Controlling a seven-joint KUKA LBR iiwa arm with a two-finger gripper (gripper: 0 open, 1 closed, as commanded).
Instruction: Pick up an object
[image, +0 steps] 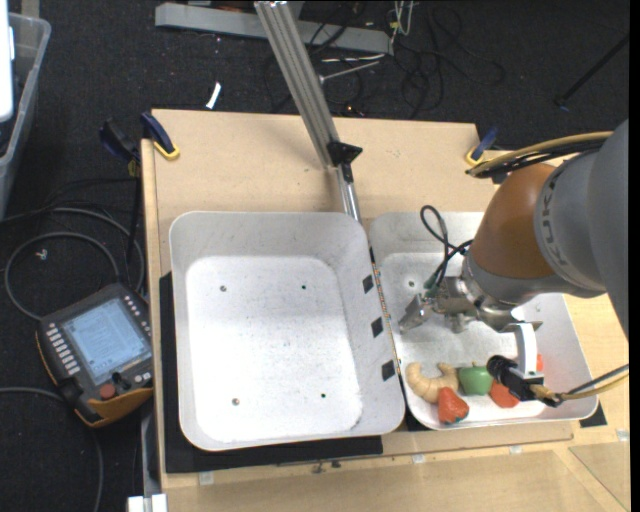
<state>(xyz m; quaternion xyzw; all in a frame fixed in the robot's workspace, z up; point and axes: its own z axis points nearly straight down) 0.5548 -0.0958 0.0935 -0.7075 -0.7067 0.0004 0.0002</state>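
The gripper (415, 318) hangs over the upper-left part of the right bin (400, 240), its metal tip near the wall shared with the left bin (265, 330). Whether its fingers are spread or closed cannot be told from this angle, and no object is seen between them. Above it the orange band (510, 225) and grey arm (595, 215) enter from the right, with a black cable (437, 228) looping beside the wrist.

The candidate objects lie in a cluster along the lower edge of the right bin, apart from the gripper: a cream curved piece (428, 379), a red strawberry-shaped piece (452, 404) just below it, a green piece (475, 379) to its right, and a red-orange piece (503, 396) partly hidden by a black-and-white part of the arm.

Both bins sit on the tan surface (260, 160), clamped at its corners. A slanted metal pole (305, 85) meets the surface behind the bins. A control pendant (98, 345) lies on the dark floor (80, 80) at left.
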